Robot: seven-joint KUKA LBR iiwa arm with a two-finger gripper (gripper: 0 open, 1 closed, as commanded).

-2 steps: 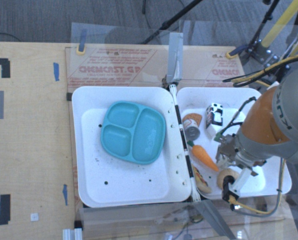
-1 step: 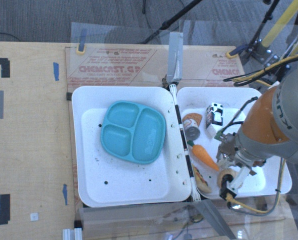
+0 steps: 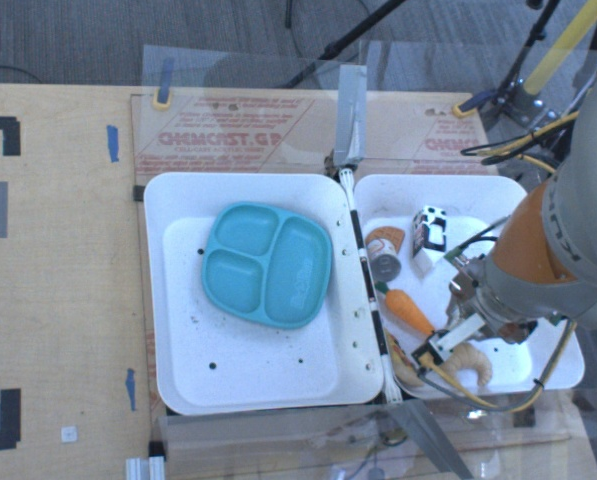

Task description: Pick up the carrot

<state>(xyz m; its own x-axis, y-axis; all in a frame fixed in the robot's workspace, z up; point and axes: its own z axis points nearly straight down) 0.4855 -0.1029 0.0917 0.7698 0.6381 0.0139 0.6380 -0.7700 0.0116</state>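
The carrot point(image 3: 409, 311), orange with a green stub at its upper left end, lies aslant near the left wall of the right bin point(image 3: 498, 188). My gripper point(image 3: 461, 293) hangs over the middle of that bin, just right of the carrot's thick end. The grey wrist with its orange band covers what lies beneath it. Nothing shows held by the gripper.
In the right bin, a small brown-labelled can point(image 3: 383, 252) lies above the carrot, with a black-and-white object point(image 3: 431, 230) beside it. A beige croissant-like piece point(image 3: 470, 361) sits at the front. The left bin point(image 3: 178, 368) holds a teal divided plate point(image 3: 268, 265).
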